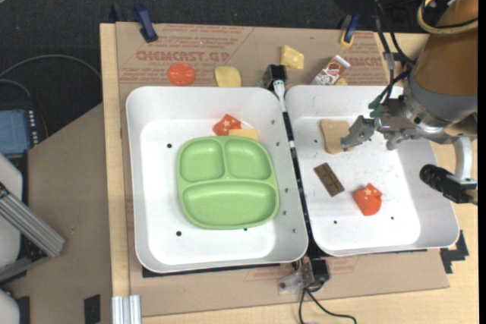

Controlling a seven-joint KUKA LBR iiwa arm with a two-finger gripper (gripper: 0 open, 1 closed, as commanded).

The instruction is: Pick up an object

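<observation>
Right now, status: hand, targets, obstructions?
Hand over right white bin, beside tan bread slice. Brown chocolate bar, red strawberry-like toy lie loose. Nothing gripped.

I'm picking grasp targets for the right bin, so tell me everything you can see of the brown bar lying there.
The brown bar is a small, flat, dark brown rectangle, like a piece of chocolate; faint ridges may cross its top, but it is too small to be sure. It lies flat on the floor of the right bin, turned diagonally. Nothing touches it: the red piece lies apart to its right, the tan slice above it, and the gripper hangs beside that slice.
</observation>
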